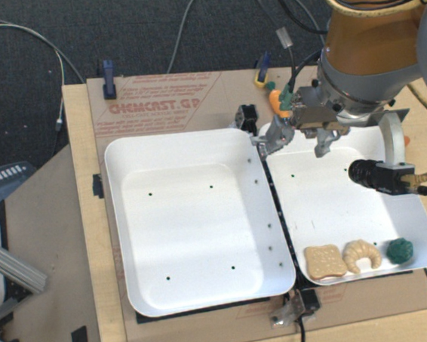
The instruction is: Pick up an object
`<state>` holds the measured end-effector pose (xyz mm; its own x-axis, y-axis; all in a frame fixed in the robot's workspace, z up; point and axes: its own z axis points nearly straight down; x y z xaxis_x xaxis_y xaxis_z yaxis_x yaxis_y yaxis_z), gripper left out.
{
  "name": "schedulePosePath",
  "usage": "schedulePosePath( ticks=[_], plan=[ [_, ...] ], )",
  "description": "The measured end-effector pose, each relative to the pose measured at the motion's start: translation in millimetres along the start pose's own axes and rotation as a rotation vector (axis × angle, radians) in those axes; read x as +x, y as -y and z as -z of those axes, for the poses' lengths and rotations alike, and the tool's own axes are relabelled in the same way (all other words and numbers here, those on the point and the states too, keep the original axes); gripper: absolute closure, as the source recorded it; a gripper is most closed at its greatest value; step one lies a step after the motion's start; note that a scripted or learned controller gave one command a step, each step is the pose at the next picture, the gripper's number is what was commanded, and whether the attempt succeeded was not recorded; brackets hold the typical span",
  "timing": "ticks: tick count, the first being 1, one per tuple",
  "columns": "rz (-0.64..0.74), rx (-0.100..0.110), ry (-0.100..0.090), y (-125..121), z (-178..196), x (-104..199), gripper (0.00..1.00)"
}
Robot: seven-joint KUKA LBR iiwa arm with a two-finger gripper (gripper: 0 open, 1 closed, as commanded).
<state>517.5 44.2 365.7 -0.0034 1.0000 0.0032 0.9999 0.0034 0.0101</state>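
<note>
Fingers [274, 139] spread, nothing between them.
Cracker [324, 262], croissant [362, 255], green ball [400, 250] lay well below them, apart.

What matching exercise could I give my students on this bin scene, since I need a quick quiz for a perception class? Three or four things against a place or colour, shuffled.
Column one:
1. toy cracker
2. toy croissant
3. green ball
4. gripper

Column two:
A. dark green, nearest the right bin's near right corner
B. above the far left part of the right bin
C. tan square, leftmost of the row along the near wall
D. pale curved piece, middle of that row

Pairs: 1-C, 2-D, 3-A, 4-B
</note>
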Motion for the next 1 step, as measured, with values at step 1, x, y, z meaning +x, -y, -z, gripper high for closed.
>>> schedulePosePath(
  ticks=[1],
  plan=[
    [-0.011, 0.014, 0.005, 36.4, -51.2, -87.7, 0.0]
  ],
)
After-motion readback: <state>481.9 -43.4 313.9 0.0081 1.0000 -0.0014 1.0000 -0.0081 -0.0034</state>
